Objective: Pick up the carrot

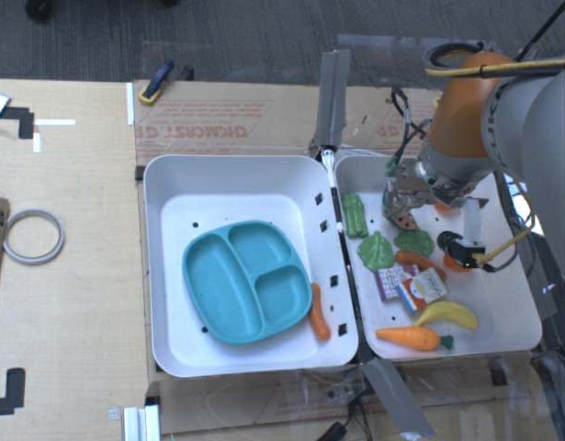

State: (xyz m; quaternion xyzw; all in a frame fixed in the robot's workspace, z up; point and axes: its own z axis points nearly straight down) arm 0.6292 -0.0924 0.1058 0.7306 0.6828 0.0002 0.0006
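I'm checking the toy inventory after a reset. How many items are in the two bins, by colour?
Teal: 1, plate
Orange: 2, carrot, sausage
Green: 3, pod, leaf, leaf
Yellow: 1, banana
Red: 1, stick
Printed: 2, boxes
Total: 10

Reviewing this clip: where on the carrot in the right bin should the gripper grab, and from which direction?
Probably across the thick middle of the carrot, coming straight down from above. It lies flat and nearly sideways near the front wall of the right bin, pointed end left, green top right. Fingers should close front-to-back; the banana sits close behind it, so clearance is tight.
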